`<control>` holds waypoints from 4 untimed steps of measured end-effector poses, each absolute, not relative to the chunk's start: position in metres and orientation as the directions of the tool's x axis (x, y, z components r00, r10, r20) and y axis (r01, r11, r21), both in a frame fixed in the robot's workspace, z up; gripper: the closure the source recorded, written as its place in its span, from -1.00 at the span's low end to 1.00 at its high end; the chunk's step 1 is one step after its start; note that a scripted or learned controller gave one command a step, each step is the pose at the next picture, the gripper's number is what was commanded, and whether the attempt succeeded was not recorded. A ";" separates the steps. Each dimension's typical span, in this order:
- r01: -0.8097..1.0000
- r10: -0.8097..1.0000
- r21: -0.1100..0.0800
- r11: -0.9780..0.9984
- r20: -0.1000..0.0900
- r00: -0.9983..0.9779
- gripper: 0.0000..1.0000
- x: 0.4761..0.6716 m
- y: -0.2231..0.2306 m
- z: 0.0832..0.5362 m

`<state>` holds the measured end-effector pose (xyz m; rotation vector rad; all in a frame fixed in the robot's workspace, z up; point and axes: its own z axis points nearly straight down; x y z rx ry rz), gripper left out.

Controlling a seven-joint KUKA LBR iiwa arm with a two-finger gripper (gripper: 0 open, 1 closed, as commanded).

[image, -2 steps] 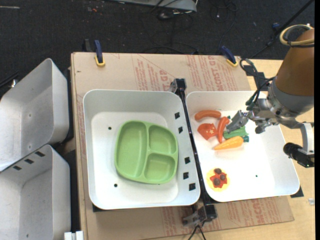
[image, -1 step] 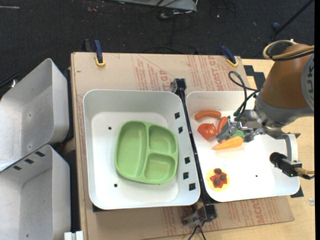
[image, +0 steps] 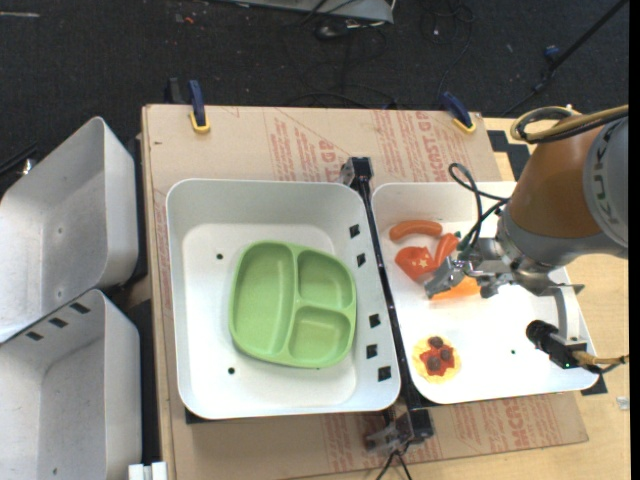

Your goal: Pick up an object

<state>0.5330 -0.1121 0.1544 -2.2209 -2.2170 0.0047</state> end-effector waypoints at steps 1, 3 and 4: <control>1.000 1.000 -0.005 -0.001 0.001 0.001 -1.00 0.532 -0.115 0.111; 1.000 1.000 0.004 0.002 -0.001 -0.002 1.00 0.525 -0.111 0.177; 1.000 1.000 0.004 0.003 -0.001 -0.003 1.00 0.522 -0.107 0.221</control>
